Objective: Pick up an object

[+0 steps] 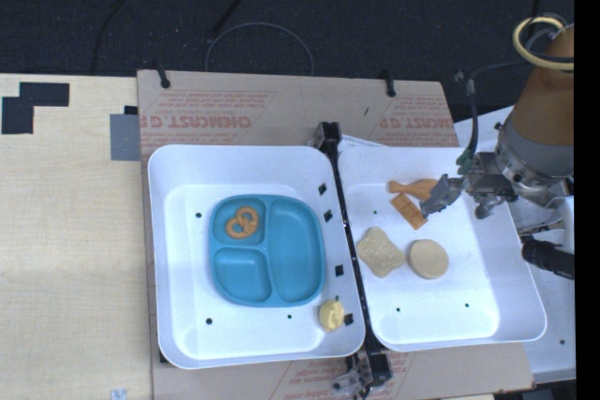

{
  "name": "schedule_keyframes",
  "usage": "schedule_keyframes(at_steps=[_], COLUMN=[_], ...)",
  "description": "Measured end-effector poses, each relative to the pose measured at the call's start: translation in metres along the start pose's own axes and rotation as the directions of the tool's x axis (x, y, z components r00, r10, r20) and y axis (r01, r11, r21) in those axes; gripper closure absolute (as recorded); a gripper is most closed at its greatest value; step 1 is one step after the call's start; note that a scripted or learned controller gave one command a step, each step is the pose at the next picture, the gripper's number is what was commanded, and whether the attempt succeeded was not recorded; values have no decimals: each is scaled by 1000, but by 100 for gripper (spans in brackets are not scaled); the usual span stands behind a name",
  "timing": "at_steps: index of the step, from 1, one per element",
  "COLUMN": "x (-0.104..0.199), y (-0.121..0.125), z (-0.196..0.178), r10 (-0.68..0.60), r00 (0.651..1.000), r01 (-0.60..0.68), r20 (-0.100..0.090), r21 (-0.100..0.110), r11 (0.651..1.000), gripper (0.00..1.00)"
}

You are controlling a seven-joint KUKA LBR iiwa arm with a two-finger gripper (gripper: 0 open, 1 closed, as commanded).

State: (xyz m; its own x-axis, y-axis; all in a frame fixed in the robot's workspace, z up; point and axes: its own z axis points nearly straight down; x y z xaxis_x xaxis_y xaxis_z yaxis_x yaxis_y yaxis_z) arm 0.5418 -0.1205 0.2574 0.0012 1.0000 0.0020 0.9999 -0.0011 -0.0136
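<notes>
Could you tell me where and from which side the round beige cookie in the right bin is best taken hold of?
Probably from straight above, fingers closing across its middle. The cookie lies flat on the right bin floor, a low disc with no handle. Set the fingers along the near-far line: the bread slice sits close on its left, while those sides look free.
</notes>
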Motion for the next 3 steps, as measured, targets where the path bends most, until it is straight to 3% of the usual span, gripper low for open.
schedule_keyframes(at_steps=[1, 3], x=[0, -4], y=[2, -5], z=[-6, 93], r10=[-2, 0], r00=[1000, 1000], r01=[2, 0], r20=[1, 0], r21=[-10, -4], r11=[1000, 1000], gripper=[0, 0])
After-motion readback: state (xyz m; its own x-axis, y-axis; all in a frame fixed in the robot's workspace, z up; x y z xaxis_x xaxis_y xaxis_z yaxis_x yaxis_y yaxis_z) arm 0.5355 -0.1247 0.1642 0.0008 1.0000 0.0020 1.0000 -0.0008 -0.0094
